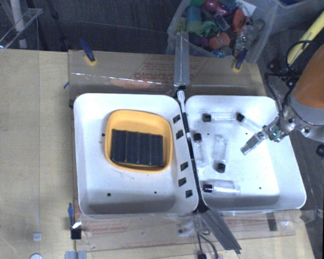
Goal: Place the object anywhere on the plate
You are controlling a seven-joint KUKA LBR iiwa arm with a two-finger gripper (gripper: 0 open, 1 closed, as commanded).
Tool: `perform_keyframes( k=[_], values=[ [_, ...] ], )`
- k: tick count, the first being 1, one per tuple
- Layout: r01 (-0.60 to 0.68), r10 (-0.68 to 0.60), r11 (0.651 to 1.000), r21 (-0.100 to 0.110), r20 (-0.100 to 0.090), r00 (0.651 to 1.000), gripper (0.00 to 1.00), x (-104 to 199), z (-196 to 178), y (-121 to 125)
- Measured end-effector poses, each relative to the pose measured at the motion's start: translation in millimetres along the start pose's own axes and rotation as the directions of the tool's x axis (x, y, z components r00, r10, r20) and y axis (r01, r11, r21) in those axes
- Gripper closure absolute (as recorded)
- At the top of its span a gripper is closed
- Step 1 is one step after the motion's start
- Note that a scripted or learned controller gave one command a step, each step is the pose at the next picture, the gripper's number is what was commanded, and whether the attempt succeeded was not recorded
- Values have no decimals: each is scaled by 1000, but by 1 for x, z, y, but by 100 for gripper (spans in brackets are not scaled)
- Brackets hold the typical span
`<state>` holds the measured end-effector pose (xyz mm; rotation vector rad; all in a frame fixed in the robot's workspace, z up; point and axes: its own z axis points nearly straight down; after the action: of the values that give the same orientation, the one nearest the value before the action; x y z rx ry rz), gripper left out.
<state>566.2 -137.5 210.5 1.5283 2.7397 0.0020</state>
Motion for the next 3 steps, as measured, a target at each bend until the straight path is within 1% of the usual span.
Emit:
perform_keyframes(
  k=[1, 2, 3],
  values=[
    [321, -321, 947, 1, -4, 947, 0, -12, 15, -5],
    [529, -529, 849, -2, 2, 849, 0, -32, 9, -1],
    [717, -717, 697, -2, 4, 697, 0, -47, 0, 9]
  ],
)
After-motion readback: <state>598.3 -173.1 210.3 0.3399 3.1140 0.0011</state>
